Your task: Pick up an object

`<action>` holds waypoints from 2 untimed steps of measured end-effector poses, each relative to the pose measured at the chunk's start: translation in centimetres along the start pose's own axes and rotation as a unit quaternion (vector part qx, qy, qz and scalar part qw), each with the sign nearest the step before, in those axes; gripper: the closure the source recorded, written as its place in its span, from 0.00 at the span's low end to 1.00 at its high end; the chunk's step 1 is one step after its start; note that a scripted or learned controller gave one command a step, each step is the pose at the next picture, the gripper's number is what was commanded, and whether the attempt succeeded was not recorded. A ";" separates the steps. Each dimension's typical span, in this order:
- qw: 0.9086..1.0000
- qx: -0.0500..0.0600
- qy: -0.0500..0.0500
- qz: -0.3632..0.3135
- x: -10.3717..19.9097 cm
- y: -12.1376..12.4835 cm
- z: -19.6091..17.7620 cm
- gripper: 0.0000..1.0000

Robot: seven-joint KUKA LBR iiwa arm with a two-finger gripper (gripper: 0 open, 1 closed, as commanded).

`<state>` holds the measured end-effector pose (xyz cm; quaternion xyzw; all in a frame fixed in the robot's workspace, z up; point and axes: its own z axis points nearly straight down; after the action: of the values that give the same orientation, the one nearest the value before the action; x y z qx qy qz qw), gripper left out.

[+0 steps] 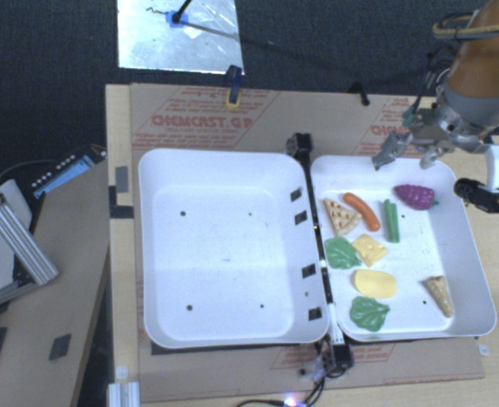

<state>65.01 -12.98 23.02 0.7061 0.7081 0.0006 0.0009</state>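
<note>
Poised above the far rim of the right-hand bin (474,253), the end effector (409,153) hangs with its two fingers spread apart and nothing between them, the grey arm (479,66) reaching in from the right with its orange band showing above the wrist. Its height over the bin's back edge suggests an approach not yet committed to any one target.

All the candidates for the pick lie in that right bin: a purple bunch of grapes (415,196) nearest the end effector, a green bean (391,220) just beside it, an orange sausage (362,211) and a waffle wedge (340,216) touching or nearly so, then a green leaf (341,253), a yellow cheese piece (370,249), a yellow lemon-like piece (375,284), a second green leaf (369,313) and a tan cone (440,294) lying apart near the front corner. The left-hand bin (160,193) sits alongside, joined at a dark hinge strip (313,227), presumably as the place picked items go.

Both bins rest on a cardboard sheet (199,117) laid over the bench (67,227), likely to keep them square to the camera. Judged from this view, the grapes look the easiest reach, standing clear of their neighbours; the crowded middle cluster would risk a fumbled grasp.
</note>
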 end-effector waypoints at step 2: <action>1.000 -0.002 0.001 -0.004 6.3 2.1 -3.6 1.00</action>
<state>67.03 -6.70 26.60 0.7034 0.7108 0.0026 0.0013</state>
